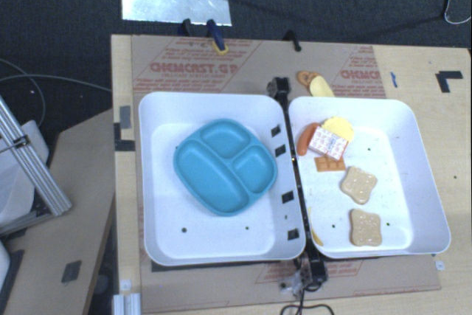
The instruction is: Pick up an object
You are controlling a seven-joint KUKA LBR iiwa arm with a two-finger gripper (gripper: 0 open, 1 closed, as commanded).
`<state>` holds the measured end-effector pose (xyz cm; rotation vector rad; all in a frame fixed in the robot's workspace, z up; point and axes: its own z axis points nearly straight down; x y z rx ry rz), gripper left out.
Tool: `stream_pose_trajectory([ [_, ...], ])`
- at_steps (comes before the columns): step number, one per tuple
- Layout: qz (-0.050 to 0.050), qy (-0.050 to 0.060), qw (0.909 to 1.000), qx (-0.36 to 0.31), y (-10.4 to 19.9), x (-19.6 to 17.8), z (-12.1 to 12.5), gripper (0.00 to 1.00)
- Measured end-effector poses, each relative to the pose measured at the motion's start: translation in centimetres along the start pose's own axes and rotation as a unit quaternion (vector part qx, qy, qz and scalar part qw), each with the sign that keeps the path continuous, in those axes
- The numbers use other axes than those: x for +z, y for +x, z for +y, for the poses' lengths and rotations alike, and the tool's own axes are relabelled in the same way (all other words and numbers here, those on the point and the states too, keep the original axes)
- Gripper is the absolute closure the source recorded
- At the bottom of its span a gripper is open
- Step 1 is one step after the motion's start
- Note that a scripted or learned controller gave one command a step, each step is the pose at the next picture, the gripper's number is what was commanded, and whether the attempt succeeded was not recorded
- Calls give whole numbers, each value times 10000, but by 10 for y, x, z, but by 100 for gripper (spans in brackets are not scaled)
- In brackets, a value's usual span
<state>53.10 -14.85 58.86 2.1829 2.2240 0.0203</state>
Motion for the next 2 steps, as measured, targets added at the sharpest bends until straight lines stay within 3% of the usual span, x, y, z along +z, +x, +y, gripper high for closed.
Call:
stream_pose_trajectory([
  [1,43,176,9998,106,-61,101,53,100],
  [2,20,94,9999,70,-59,81,54,100],
])
